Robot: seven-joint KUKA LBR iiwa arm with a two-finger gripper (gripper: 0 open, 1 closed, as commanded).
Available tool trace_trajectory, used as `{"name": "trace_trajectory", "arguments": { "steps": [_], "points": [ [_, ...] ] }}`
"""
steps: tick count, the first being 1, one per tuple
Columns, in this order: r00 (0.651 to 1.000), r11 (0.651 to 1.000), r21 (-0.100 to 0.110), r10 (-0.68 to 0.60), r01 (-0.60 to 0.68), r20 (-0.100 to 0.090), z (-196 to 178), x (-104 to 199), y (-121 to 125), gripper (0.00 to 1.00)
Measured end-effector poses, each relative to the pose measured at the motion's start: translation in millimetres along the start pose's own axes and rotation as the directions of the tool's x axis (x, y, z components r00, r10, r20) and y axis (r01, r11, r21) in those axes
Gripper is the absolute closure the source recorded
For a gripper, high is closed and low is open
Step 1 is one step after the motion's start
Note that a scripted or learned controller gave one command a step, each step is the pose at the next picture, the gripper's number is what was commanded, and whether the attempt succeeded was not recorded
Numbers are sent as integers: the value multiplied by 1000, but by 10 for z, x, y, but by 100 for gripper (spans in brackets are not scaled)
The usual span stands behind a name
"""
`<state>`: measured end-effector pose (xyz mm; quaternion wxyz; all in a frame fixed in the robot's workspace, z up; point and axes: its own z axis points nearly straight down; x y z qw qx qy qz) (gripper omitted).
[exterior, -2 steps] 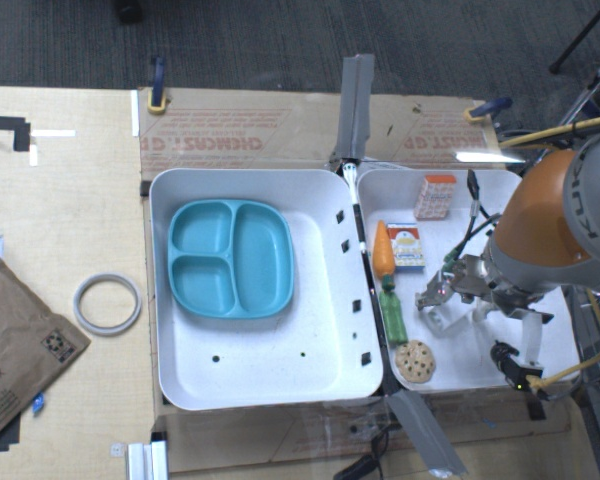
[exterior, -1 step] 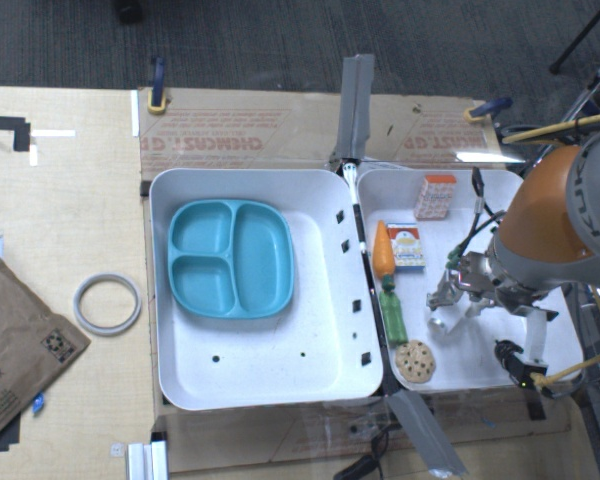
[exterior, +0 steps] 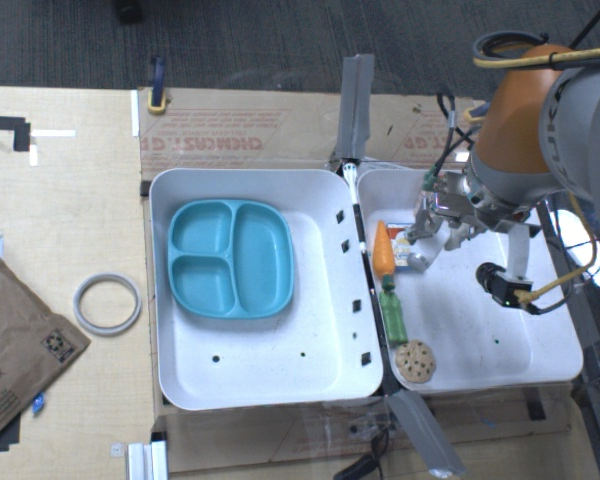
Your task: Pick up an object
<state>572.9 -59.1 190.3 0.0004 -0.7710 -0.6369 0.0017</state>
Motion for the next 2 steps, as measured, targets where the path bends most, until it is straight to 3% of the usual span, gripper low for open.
{"name": "trace_trajectory", "arguments": {
  "steps": [1,2],
  "points": [
    [1000,1000,0,0,0,0,0,-1,0,0],
    [993,993,1,-118,118,-1,539,-336,109,0]
  ]
}}
